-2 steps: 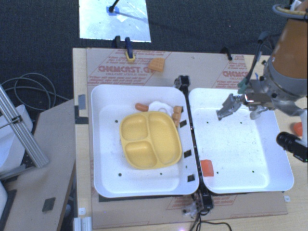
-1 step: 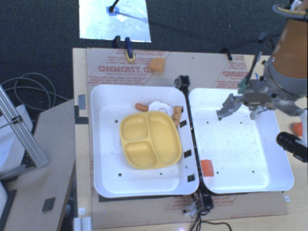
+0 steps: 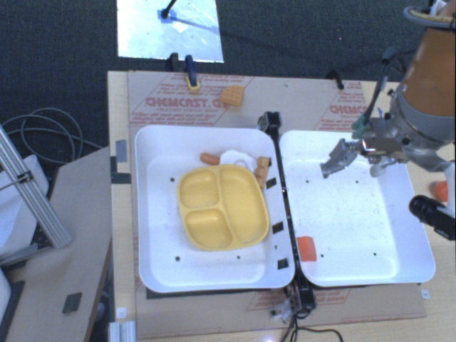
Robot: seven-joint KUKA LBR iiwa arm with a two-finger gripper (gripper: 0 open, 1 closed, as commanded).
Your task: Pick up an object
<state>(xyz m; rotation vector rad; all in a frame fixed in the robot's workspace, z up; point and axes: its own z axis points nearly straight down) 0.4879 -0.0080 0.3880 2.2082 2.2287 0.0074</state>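
Observation:
My gripper (image 3: 356, 164) hangs over the upper middle of the right bin (image 3: 399, 262), open, with nothing between its fingers. An orange-red block (image 3: 306, 248) lies at that bin's lower left, well below and left of the gripper. In the left bin (image 3: 153, 212) rests a yellow divided plate (image 3: 222, 206). Behind the plate are an orange sausage-shaped piece (image 3: 209, 158), a white piece (image 3: 237, 159) and a small tan block (image 3: 262, 169).
A tan square piece (image 3: 231, 95) lies on the board behind the bins, near a yellow clamp (image 3: 192, 77). A small orange thing (image 3: 440, 189) sits outside the right bin's right wall. The bins' shared wall (image 3: 280, 191) runs between them.

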